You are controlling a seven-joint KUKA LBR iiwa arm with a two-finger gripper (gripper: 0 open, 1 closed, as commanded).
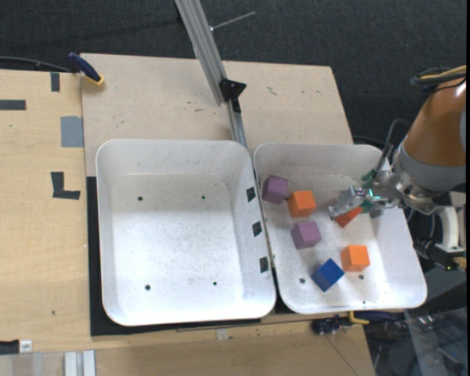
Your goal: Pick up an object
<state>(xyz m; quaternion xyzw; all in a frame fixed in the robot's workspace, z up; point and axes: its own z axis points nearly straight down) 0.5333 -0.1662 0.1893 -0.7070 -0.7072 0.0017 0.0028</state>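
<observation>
Blue foam cube (327,274) lies nearest the lens, loose in the right white plastic bin (392,292), well short of the jaws (346,210), which are pinching a small red-orange block (345,218) low over the bin floor.

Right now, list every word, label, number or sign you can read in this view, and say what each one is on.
None: no readable text.
The black marks on the bin walls are too small to read.
The tape pieces on the bench carry no writing.
The blocks are plain.
</observation>
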